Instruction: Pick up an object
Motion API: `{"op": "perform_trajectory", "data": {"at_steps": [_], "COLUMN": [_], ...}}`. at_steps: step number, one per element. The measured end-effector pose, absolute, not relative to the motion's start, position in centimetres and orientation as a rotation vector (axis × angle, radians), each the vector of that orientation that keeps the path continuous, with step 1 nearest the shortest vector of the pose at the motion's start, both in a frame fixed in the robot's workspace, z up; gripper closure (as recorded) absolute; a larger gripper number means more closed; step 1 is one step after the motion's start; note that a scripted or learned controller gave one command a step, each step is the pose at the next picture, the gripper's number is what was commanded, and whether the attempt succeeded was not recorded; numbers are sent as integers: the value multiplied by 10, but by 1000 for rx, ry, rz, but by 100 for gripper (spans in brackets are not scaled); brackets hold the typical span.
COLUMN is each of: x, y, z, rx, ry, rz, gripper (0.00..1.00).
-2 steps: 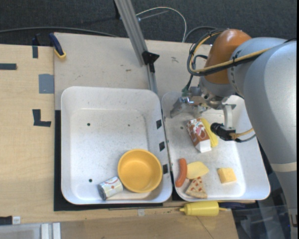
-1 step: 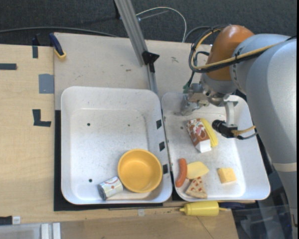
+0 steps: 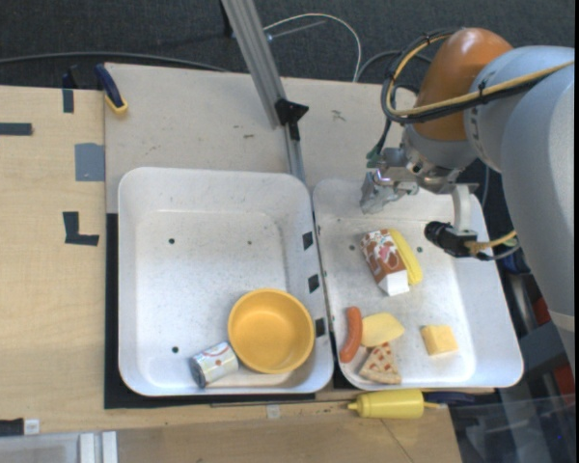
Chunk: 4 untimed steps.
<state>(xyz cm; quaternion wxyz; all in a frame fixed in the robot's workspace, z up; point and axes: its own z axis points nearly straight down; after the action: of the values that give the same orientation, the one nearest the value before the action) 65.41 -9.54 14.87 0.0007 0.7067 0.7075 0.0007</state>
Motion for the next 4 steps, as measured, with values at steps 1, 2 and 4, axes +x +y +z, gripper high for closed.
{"op": "perform_trajectory", "data": {"at_steps": [1,2,4], "x": [647,647,609], "y": [-102,-101,7], "z": [201,214,224], "rx": [2218,2220,2215], "ry": [2219,2222,2232], "rz": [4,1,0], "gripper": [100,100,100]}}
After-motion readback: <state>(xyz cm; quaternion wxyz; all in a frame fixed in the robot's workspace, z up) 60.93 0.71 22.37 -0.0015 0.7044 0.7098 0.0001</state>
